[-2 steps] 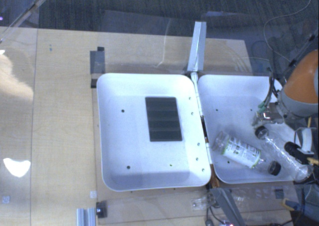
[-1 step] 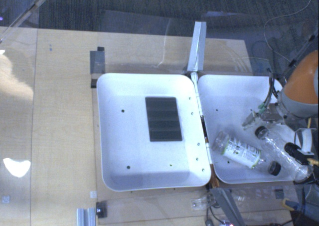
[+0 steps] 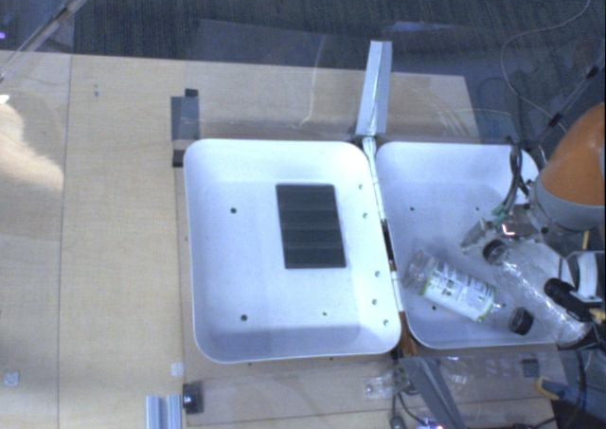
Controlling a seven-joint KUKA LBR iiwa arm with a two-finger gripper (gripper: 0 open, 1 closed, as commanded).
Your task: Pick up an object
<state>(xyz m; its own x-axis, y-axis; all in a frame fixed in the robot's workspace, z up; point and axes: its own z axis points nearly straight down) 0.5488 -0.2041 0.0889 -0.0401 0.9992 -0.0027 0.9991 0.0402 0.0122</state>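
Observation:
A small bottle with a white and green label (image 3: 456, 288) lies on its side in the right bin (image 3: 426, 181). A clear plastic bottle (image 3: 528, 287) with a black cap (image 3: 520, 322) lies beside it, toward the bin's right front corner. A flat dark rectangular block (image 3: 311, 225) rests in the middle of the left bin (image 3: 218, 257). My gripper (image 3: 490, 236) hangs low over the right bin, just above and behind the two bottles, below the arm's orange band (image 3: 578, 169). Nothing is visibly held in it.
A raised divider (image 3: 382, 219) separates the two bins. A metal post (image 3: 373, 96) stands behind the divider. Cables and brackets (image 3: 426, 394) lie along the bench's front edge under the right bin.

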